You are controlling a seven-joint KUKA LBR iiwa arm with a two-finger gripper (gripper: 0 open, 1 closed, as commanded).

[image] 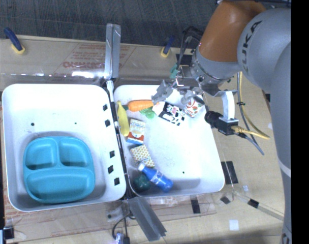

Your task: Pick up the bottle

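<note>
Grey and orange, the arm is seen reaching in from the right over a cardboard-covered worktop. Two white bins are set side by side. A blue divided tray lies in the left bin. In the right bin, the hand hangs over the far edge, apparently spread and holding nothing. The blue bottle lies at the near left corner, well apart from the hand. An orange carrot rests near the far rim.

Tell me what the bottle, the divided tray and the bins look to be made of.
Bottle: seemingly plastic, glossy blue with a highlight along its side. Divided tray: probably moulded plastic, matte turquoise with soft rounded compartment edges. Bins: likely thin plastic, smooth white with rounded corners and a faint sheen.
</note>
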